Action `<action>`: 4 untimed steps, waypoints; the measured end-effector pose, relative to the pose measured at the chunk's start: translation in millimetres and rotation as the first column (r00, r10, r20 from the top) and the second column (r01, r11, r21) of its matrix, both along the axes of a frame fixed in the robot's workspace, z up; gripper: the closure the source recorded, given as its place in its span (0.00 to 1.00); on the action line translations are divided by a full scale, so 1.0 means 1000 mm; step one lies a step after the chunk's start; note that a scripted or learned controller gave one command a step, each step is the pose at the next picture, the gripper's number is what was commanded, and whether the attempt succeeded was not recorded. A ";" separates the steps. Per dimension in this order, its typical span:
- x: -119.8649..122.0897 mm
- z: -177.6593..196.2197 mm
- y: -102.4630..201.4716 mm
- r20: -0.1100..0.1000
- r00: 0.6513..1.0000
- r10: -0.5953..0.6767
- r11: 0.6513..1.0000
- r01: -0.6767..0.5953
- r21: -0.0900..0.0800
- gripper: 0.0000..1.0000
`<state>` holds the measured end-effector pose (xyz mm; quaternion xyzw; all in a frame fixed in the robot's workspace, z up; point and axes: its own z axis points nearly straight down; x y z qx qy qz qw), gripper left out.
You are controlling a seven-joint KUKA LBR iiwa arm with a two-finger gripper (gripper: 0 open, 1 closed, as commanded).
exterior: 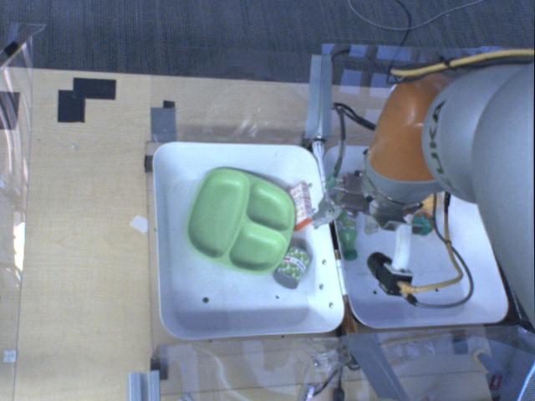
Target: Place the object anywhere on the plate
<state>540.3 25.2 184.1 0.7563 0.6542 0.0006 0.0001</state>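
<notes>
The gripper point(328, 213) hung over the bin wall just right of the green plate point(238, 218); whether its pincer was apart or together could not be told. An orange object point(304, 220) lay at the plate's right rim, liable to slip off.

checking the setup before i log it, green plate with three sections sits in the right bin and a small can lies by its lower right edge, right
Not quite. The camera view shows the green plate in the left bin, not the right bin. The rest holds: the plate has three sections, and a small can lies by its lower right edge.
</notes>
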 end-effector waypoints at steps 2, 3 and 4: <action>0.000 0.000 0.000 0.000 1.000 0.000 1.000 0.000 0.000 0.00; 0.000 0.000 0.000 0.000 1.000 0.000 1.000 0.000 0.000 0.00; 0.000 0.000 0.000 0.000 1.000 0.000 1.000 0.000 0.000 0.00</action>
